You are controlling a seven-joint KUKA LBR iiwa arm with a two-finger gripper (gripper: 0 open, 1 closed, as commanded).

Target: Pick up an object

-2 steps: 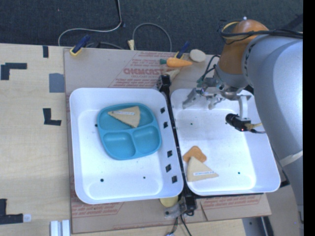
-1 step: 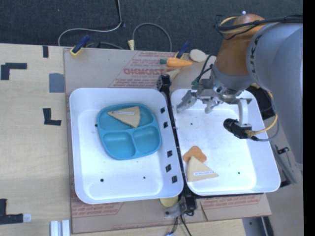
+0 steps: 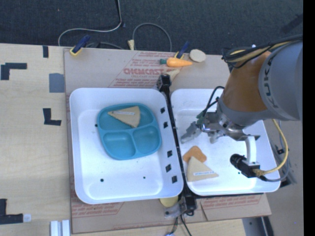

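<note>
Left bin (image 3: pixel 83 181): blue tray (image 3: pixel 129 140) with wedge (image 3: pixel 126 116). Right bin (image 3: pixel 226 188): two wedges (image 3: pixel 197 163).

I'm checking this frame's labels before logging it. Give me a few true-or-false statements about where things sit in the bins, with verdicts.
1. The blue plate lies in the left bin. True.
2. A tan wedge lies on the blue plate. True.
3. The orange piece lies in the left bin. False: it lies in the right bin, beside the pale wedge.
4. The hand hangs over the right bin. True.
5. The hand holds the orange piece. False: nothing shows between its fingers.
</note>
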